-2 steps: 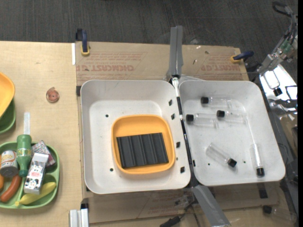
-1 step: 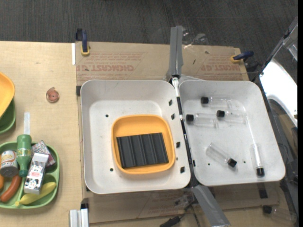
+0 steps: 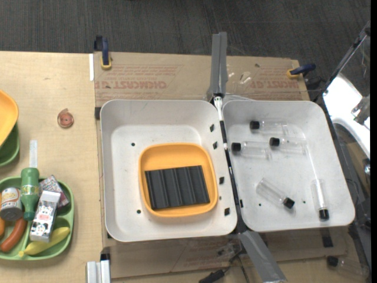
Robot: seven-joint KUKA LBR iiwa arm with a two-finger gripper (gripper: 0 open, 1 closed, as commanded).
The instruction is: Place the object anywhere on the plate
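Flanking white bins (image 3: pixel 112 158), wooden bench (image 3: pixel 53 87), dark carpet (image 3: pixel 177 10)

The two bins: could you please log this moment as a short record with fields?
left bin: orange plate with a dark ribbed block on it
right bin: five clear vials with black caps, lying apart, e.g.
bench, left of the bins: green tray of toy food
task state: vials not yet on the plate

The arm (image 3: pixel 346 102) lies slanted at the far right.
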